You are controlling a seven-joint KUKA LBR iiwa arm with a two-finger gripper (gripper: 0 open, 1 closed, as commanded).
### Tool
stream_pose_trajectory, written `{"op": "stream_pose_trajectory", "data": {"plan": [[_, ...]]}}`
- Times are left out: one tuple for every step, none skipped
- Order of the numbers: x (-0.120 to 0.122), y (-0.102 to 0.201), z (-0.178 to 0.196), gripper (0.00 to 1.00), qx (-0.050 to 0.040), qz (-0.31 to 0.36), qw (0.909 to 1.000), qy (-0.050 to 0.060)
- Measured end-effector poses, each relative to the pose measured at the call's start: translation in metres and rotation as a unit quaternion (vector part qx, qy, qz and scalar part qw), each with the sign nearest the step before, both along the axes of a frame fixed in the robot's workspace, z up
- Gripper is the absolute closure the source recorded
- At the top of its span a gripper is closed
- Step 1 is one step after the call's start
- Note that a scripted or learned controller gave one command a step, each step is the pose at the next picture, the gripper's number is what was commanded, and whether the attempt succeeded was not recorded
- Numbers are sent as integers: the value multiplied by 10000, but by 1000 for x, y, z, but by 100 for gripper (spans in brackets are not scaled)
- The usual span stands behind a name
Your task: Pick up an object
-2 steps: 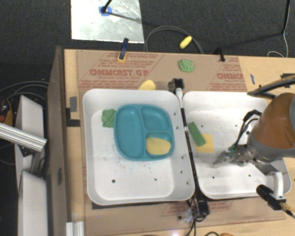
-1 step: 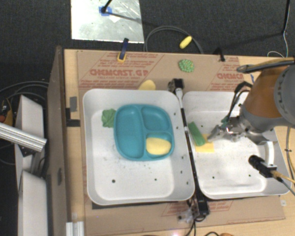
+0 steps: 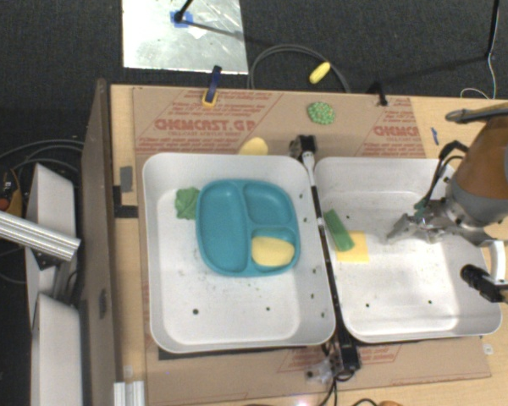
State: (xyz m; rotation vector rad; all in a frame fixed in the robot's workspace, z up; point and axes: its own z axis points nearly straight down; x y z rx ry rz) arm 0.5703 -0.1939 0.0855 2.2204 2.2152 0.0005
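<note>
Two white bins side by side on a cardboard-covered bench. Left bin holds a blue divided plate; a yellow lump lies in the plate's compartment at 4 o'clock, and a green leafy piece touches the plate's rim at 10 o'clock.

Right bin – a green stick lies tilted against the bin's 9 o'clock wall, its lower end overlapping a flat yellow square. Both rest on the bin floor, free of the arm.

Arm enters from 3 o'clock, orange band above the grey wrist. Gripper hangs over the right bin's centre, pointing toward 9 o'clock, near the stick and square but apart from them. Fingers look spread, nothing between them.

Outside the bins, on the cardboard at 12 o'clock – a green dotted disc, a yellow rounded piece just beside the left bin's rim, and a small yellow item near the bench's far edge
</note>
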Motion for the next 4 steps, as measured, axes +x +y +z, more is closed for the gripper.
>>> {"op": "stream_pose_trajectory", "data": {"plan": [[-45, -6, 71, 0, 4, 7, 10000, -6], [-73, 49, 138, 0, 20, 53, 10000, -8], [-86, 105, 15, 0, 44, 52, 9999, 74], [-68, 38, -2, 0, 4, 0, 10000, 6]]}}
